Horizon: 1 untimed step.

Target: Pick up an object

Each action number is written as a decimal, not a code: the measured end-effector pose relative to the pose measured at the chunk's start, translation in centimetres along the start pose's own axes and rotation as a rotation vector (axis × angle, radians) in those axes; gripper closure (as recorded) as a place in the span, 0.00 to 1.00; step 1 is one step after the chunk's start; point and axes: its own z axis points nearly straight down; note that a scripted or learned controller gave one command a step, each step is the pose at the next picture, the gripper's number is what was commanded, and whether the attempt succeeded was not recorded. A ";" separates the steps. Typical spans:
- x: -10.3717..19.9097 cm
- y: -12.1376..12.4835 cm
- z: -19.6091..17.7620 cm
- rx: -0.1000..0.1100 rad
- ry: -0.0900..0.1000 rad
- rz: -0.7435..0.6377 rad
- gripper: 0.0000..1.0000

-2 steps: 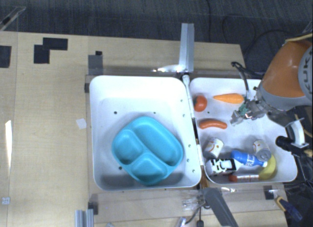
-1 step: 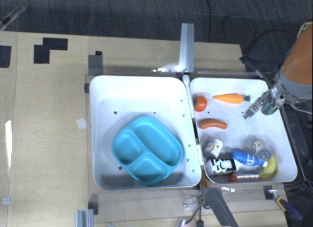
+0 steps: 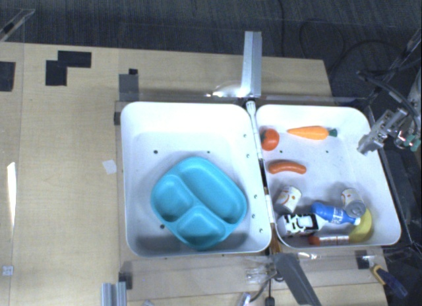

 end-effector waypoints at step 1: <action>-4.7 5.1 7.2 -0.001 0.003 -0.168 1.00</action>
